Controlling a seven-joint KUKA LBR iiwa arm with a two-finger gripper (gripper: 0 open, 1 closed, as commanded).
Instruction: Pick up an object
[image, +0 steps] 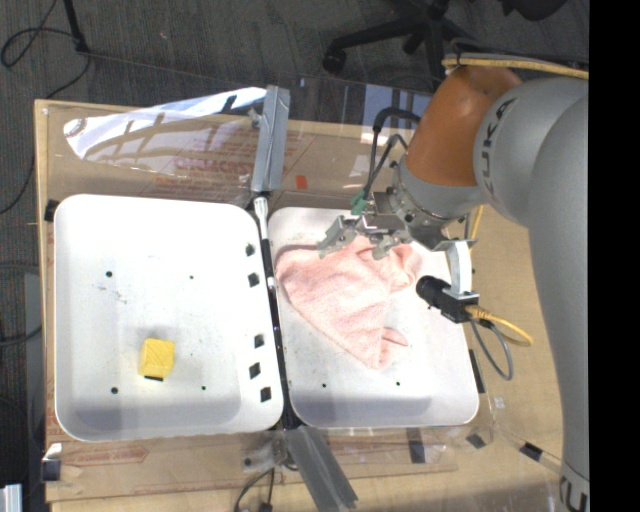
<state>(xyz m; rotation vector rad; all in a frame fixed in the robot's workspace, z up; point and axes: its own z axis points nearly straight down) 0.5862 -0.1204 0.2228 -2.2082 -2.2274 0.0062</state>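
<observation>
A bulky grey arm (545, 190) is wearing a glossy orange band (455, 125) above its wrist (dark lettering is showing on the grey shell), and black and yellow cables (495, 335) are looping beside it.

- only readable thing is part of "KUKA" in dark letters on the grey arm (520, 130), cut off by the curve
- nothing else legible

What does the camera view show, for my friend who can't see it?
A big grey robot arm reaches in from the right, its gripper at the top edge of a pink cloth lying in the right white bin. A small yellow block sits in the left white bin.
</observation>
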